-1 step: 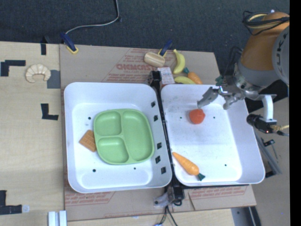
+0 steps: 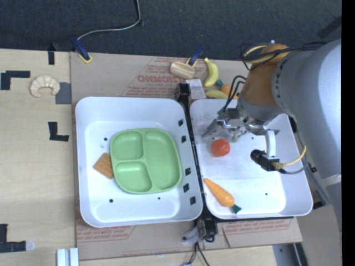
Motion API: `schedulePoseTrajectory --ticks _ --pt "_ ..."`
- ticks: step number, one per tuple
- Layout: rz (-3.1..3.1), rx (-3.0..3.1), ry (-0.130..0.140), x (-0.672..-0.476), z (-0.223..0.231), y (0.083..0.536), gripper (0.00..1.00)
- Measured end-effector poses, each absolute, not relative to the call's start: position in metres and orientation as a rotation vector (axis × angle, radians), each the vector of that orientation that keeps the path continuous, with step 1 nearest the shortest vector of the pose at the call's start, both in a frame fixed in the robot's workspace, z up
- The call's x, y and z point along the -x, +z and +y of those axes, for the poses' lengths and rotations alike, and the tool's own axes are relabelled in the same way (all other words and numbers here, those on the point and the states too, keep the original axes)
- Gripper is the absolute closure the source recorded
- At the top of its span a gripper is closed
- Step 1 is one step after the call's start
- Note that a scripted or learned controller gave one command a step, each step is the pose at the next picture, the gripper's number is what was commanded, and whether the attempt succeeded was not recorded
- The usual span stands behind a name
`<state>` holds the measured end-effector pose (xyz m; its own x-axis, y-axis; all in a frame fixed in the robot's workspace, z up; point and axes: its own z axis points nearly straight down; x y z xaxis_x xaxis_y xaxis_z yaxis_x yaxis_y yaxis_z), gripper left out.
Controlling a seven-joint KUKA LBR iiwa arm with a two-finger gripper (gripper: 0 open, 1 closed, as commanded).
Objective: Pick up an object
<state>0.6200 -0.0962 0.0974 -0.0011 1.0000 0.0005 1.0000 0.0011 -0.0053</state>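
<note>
I am looking down on a bench with two shallow white bins side by side on a sheet of brown cardboard (image 2: 150, 82). The left bin (image 2: 89, 165) holds a green divided plate (image 2: 146, 160) with three compartments, lying flat near the middle. A small tan cracker-like piece (image 2: 104, 165) sits at the plate's left edge, partly tucked under it.

The right bin (image 2: 288, 195) holds a small red tomato (image 2: 220, 147) toward its left side, and an orange toy carrot (image 2: 219, 193) with a dark green tip lying at a slant in the near left part, close to the divider between the bins.

My arm (image 2: 310, 93) reaches in from the right, grey with an orange band (image 2: 260, 85) above the wrist. The gripper (image 2: 226, 129) hangs over the far left part of the right bin, just above and beside the tomato. Its metal fingers (image 2: 213, 128) look spread apart, with nothing between them. Whether a fingertip touches the tomato I cannot tell.

Beyond the bins, on the cardboard at the far side, lie a yellow toy banana (image 2: 211, 72), a beige bread roll (image 2: 182, 68) and a small pale box (image 2: 195, 87). Far to the left, on the wooden bench top, rests a toy croissant (image 2: 45, 85). A thin white cable (image 2: 113, 29) crosses the dark carpet at the far edge.
</note>
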Motion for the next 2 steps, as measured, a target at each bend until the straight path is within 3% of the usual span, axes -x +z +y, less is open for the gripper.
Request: schedulePoseTrajectory --ticks 1,2 --pt "-2.221 2.220 0.004 -0.5937 -0.0939 0.0953 0.00" --pt "-2.220 2.219 0.003 -0.5937 -0.0937 0.1047 1.00"
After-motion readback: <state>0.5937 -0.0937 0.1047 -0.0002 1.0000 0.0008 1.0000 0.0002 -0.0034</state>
